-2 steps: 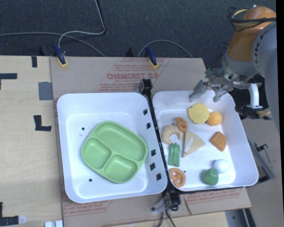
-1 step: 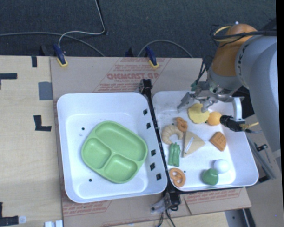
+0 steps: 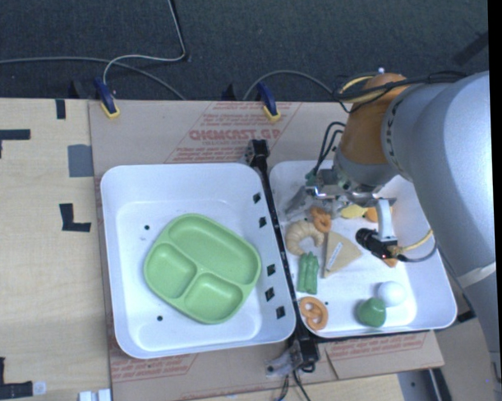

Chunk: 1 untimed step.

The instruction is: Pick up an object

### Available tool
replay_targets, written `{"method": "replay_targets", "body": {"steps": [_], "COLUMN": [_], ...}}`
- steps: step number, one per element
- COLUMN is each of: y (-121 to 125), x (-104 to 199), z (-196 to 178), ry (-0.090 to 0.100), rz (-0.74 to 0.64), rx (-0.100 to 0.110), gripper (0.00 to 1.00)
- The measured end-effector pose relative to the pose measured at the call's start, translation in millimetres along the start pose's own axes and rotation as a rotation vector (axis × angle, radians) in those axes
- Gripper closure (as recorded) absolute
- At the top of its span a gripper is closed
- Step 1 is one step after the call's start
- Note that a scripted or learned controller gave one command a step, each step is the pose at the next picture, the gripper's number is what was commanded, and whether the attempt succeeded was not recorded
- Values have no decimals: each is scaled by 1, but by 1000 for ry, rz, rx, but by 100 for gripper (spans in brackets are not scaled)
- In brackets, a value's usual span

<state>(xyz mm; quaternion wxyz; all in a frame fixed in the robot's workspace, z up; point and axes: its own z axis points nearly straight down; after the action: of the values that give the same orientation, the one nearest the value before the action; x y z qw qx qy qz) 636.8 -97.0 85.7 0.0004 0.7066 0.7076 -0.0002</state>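
Your claw [image 3: 315,195] sits low in the right white bin [image 3: 431,308], over the small orange ring-shaped piece [image 3: 321,220] beside the pale croissant-shaped toy [image 3: 300,234]; can't tell its state. Green three-compartment plastic plate [image 3: 201,268] lies in the left white bin [image 3: 123,196].

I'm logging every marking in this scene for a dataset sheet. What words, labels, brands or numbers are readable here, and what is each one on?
"CHEMCAST GP" or close to it: red print, blurred, on the brown cardboard sheet under the two white bins.
Smaller red print lines beside it on the same sheet: too blurred to read.
Red print along the cardboard's front edge: too small to read.
Nothing readable on the green plate.
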Motion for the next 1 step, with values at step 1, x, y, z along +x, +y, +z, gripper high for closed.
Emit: {"method": "replay_targets", "body": {"steps": [1], "y": [1], "x": [0], "z": [-10], "ry": [-2], "rz": [0], "rx": [-3], "gripper": [100]}}
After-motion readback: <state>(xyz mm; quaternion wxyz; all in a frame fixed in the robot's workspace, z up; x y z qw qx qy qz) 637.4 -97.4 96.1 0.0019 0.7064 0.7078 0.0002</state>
